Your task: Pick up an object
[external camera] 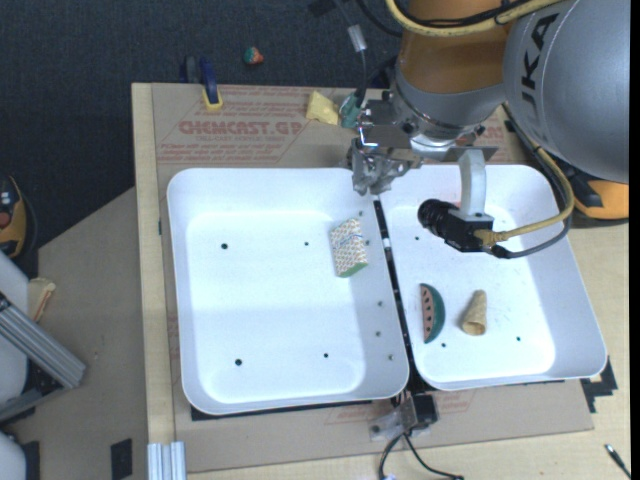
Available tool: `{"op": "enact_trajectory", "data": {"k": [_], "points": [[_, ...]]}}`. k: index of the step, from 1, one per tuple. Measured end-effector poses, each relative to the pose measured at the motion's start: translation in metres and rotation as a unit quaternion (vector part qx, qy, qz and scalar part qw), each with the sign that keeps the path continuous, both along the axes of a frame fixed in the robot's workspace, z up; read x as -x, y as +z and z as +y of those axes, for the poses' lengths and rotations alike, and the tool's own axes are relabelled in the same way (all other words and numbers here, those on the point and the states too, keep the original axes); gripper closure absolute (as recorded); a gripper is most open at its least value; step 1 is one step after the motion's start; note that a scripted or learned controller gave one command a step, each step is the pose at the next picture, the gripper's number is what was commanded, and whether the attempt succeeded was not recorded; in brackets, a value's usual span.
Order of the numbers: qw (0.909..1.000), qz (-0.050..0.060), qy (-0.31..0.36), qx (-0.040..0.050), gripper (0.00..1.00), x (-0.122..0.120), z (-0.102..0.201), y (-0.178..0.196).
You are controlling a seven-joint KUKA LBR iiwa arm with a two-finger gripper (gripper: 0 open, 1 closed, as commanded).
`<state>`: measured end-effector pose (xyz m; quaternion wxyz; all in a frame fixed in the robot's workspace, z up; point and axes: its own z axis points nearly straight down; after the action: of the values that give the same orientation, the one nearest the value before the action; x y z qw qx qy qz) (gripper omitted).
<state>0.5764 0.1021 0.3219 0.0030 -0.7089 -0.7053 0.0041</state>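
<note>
- The surface (250, 133) is seen as a tan board printed with red lettering; two shallow white bins are carried on it side by side.
- The left bin (215, 298) is positioned toward the left edge of the surface, and the right bin (555, 298) toward the right edge. Their inner walls are touching along the centre line.
- The grey arm (580, 58), with its orange band (465, 28) above the wrist, is extended in from the right and is held over the far edge of the bins.
- The tool (372, 180) is located above the far end of the seam between the two bins. No object is seen between its fingers; whether the fingers are open or closed cannot be told.
- A small patterned object with a green lower edge (348, 247) is found in the left bin, close to its right wall and just below the tool.
- A watermelon slice toy (431, 313), red with a green rind, is located in the right bin, near its left wall and toward the near edge.
- A small tan cone (475, 312) is placed just beside the slice, on its right, apart from it.
- A black cylindrical object (450, 225) attached to a yellow cable is seen over the far half of the right bin.
- A blue and yellow clamp (209, 83) is fixed at the far left corner of the surface.
</note>
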Motion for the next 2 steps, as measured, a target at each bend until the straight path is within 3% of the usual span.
{"op": "enact_trajectory", "data": {"k": [1, 2], "points": [[0.9999, -0.016, 0.003, -0.0020, 1.00, -0.015, -0.008, 0.223], [1.0000, 0.000, 0.008, -0.0008, 1.00, 0.013, 0.115, 0.126]]}}
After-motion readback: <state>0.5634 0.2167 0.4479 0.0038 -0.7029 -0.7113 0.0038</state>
